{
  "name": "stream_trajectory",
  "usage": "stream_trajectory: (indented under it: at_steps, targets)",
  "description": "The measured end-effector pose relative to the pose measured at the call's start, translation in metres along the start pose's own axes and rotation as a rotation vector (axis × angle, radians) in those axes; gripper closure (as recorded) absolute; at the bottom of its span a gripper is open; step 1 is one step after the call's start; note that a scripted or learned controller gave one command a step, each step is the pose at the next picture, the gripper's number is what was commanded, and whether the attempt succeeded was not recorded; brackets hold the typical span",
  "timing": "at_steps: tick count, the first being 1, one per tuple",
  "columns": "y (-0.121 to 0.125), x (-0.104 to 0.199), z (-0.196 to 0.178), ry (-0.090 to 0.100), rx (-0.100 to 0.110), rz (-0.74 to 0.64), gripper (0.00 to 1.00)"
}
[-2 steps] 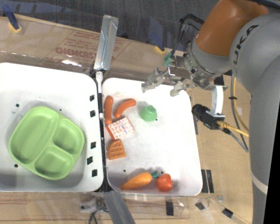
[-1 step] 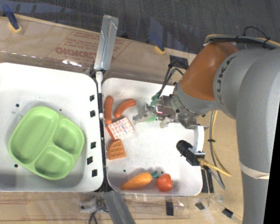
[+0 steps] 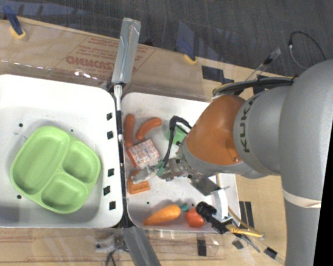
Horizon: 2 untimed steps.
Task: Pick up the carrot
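From the camera view, looking down: the carrot (image 3: 163,215) lies flat in the right bin (image 3: 159,99), hard against the wall nearest the camera, thick end pointing away from the arm. It's untouched, so nothing of the pick is done yet. The gripper (image 3: 162,169) hangs beyond the carrot, further into the bin, well clear of it and not lined up over it. The orange wrist covers much of it, so I cannot tell whether it is released or clenched, and nothing I can make out sits in it. What's left, by my reading, is everything: travel across to the carrot, descend, close, lift. Now the room. On the arm's side of the carrot a small red thing (image 3: 194,219) sits right at its leafy end, possibly touching. On the other side, a little further in, lies an orange block (image 3: 138,187), near but apart. Past that is a patterned box (image 3: 144,153), and further still two sausages (image 3: 129,128). Between carrot and gripper the floor is bare white, so there's an open lane. The tight spot is the wall behind the carrot, which leaves little clearance on that flank. The green plate (image 3: 57,169) in the left bin (image 3: 0,93) is well away from the carrot.
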<state>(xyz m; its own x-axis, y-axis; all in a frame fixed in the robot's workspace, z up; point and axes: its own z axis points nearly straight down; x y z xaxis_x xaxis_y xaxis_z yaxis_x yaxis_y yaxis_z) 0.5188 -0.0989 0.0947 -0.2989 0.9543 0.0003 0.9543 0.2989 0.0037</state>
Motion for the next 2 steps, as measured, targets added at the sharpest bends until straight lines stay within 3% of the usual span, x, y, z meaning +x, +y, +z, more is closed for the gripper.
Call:
stream_trajectory:
  at_steps: [1,2]
  targets:
    - [-0.071,-0.088,-0.012,-0.003,0.004,-0.084,0.00]
    - [-0.047,-0.022,-0.001,-0.003,-0.004,-0.030,0.00]
